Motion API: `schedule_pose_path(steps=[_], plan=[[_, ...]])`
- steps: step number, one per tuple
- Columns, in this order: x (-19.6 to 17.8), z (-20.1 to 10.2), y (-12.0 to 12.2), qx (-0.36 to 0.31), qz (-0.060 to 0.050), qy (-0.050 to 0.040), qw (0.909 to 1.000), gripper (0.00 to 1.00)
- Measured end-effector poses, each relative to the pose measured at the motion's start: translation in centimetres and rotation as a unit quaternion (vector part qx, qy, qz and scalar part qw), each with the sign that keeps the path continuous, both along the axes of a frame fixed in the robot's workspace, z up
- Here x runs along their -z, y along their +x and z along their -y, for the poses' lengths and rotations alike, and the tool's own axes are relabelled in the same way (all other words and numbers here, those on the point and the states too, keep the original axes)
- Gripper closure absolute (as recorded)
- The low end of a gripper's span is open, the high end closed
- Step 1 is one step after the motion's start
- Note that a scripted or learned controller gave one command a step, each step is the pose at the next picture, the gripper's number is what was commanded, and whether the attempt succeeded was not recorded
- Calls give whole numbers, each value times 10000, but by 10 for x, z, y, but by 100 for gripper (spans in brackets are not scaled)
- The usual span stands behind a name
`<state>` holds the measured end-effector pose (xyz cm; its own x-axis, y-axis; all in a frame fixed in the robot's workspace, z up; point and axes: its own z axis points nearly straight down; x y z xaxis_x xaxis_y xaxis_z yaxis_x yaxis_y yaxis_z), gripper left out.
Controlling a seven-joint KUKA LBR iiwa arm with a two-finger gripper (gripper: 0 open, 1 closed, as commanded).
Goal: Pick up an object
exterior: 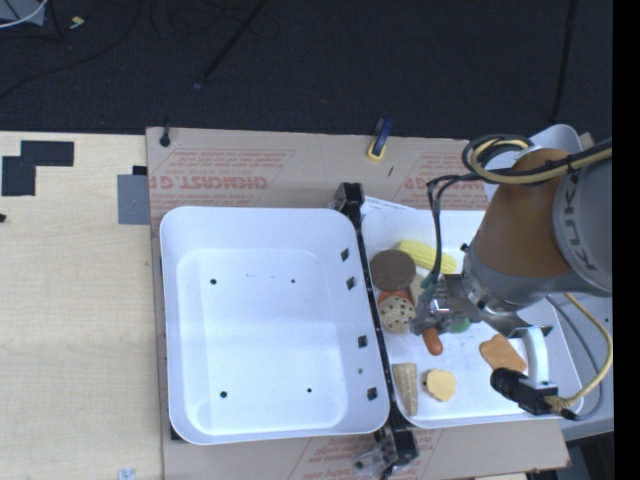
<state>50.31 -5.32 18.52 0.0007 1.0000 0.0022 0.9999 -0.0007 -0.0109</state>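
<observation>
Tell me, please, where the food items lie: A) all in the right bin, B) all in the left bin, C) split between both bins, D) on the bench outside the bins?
A: the corn, cookie, cone and the other pieces all lie in the right bin, under the arm.

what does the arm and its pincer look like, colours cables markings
The arm is grey with a broad orange-brown band above the wrist and part of dark lettering on its grey shell. Black and yellow cables loop over it, and a black cable runs down to the small metallic pincer.
</observation>
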Motion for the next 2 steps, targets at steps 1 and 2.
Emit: schedule_pose_path(steps=[1, 2], plan=[[-38, -23, -21, -16, 40, -2, 10000, 100], [-25, -18, 1, -5, 35, -11, 10000, 100]])
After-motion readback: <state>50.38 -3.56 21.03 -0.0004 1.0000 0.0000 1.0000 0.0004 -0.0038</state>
